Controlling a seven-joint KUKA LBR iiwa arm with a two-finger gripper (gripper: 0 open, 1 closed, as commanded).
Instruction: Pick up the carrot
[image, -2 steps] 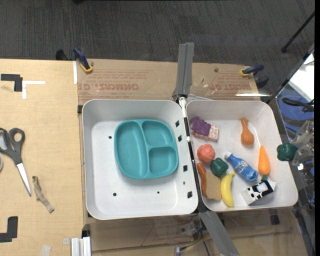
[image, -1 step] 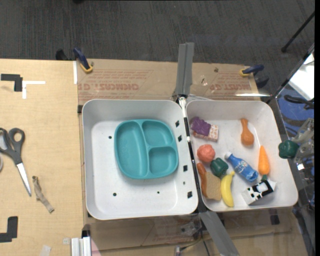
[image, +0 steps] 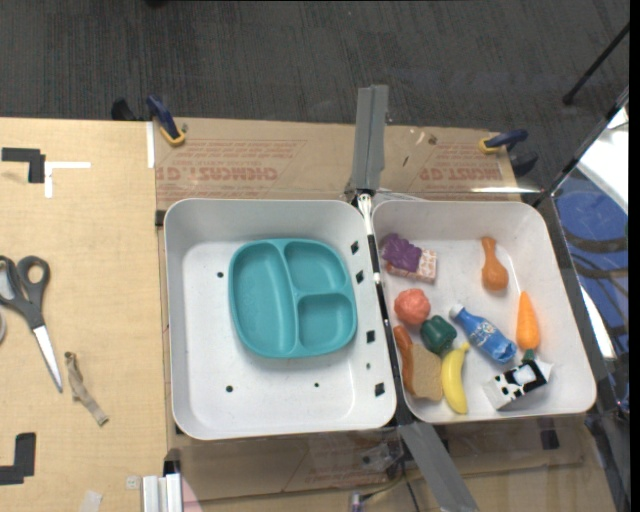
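Carrot (image: 527, 321) near right bin wall (image: 566, 300), blue bottle (image: 484, 335) just left, open floor above.

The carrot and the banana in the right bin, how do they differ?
The carrot is orange; the banana is yellow. The carrot is straight and tapers toward one end, while the banana is curved. The carrot lies by the right wall of the right bin with bare floor around it; the banana lies near the front wall, crowded between a tan slice and a blue bottle. Both lie flat, lengthwise roughly front to back.
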